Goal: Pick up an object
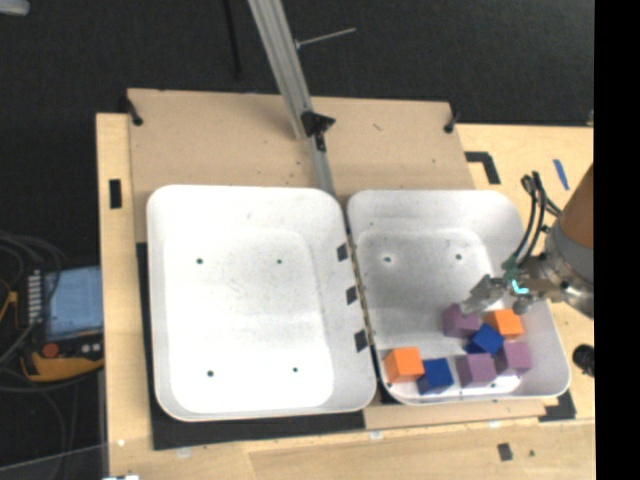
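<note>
Grey two-finger gripper [492,296] low over the right shallow white plastic bin [420,218], just above a purple foam cube [461,320]. Jaw opening impossible to tell; nothing seen between them. Near that cube: small orange block [507,322], blue cube [487,340], two more purple cubes [478,369], larger orange cube [404,363], second blue cube [436,375].

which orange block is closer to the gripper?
The orange block at the right, just below the gripper. The other orange block lies at the bin's lower left beside a blue block.
</note>
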Robot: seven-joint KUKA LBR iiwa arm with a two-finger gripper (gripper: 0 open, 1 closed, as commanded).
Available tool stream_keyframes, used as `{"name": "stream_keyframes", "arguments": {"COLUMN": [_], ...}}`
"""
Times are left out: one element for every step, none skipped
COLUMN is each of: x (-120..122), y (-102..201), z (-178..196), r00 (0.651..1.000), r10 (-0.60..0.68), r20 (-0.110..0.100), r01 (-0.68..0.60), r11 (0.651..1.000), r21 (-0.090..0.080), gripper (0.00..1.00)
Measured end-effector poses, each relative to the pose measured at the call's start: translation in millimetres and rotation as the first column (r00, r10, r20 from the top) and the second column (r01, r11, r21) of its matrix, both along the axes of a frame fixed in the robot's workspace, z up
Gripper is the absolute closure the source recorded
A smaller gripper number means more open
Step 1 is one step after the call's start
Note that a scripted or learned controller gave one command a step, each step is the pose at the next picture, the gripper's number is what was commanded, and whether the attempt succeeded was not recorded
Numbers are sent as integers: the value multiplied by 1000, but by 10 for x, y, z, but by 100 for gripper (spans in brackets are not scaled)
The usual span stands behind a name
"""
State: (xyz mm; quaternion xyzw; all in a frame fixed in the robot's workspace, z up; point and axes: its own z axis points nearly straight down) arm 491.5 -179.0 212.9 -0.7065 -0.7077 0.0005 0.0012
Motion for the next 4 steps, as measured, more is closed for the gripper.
{"name": "stream_keyframes", "arguments": {"x": [9,-20,44,11], "y": [1,35,14,18], "z": [17,-602,-878,-839], "r00": [1000,1000,1000,1000], "r10": [-2,-2,2,-9], "r20": [5,-3,22,11], "r01": [2,2,-2,9], "r11": [1000,1000,1000,1000], "r21": [-1,-1,-8,-3], "gripper": [0,0,0,100]}}
